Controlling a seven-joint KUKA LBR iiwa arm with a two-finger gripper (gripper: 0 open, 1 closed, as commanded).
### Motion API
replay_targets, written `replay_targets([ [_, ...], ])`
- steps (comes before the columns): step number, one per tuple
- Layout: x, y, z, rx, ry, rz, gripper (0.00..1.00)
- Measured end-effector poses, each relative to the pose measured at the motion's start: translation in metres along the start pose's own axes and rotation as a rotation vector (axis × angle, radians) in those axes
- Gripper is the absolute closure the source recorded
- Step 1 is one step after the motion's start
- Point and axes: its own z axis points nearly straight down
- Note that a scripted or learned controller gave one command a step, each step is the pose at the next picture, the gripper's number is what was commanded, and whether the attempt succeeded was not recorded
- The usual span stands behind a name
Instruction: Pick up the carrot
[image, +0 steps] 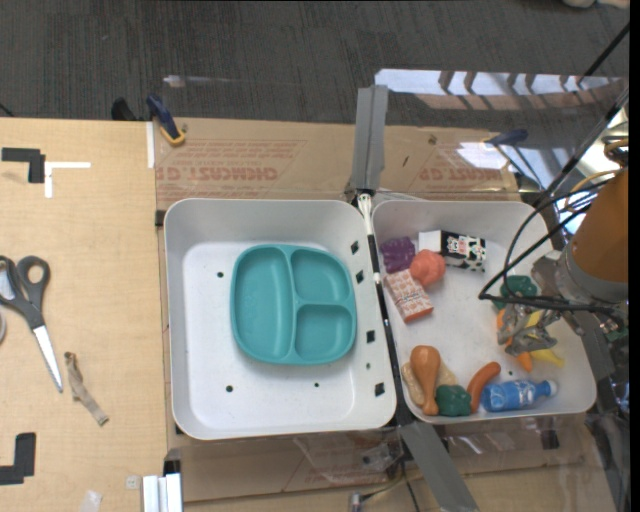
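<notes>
Carrot (481, 379) lies untouched on the right bin's (470, 300) floor, below and left of the pincer (522, 325), between a chicken drumstick (426, 370) and blue bottle (517, 394). Whether the pincer is spread, I cannot tell; approach and grasp remain.

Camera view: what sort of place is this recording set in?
Most likely a robotics lab bench set up for picking trials. Two white bins sit side by side on a wooden bench, the right one holding toy food such as the carrot, and scissors lie nearby.
</notes>
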Motion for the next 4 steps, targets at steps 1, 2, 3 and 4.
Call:
replay_targets([
  [1, 0.000, 0.000, 0.000, 0.000, 0.000, 0.000, 0.00],
  [2, -0.002, 0.000, -0.010, 0.002, -0.005, 0.000, 1.00],
  [3, 0.008, 0.004, 0.011, -0.006, 0.005, -0.511, 1.00],
  [4, 0.008, 0.004, 0.011, -0.006, 0.004, -0.511, 0.00],
])
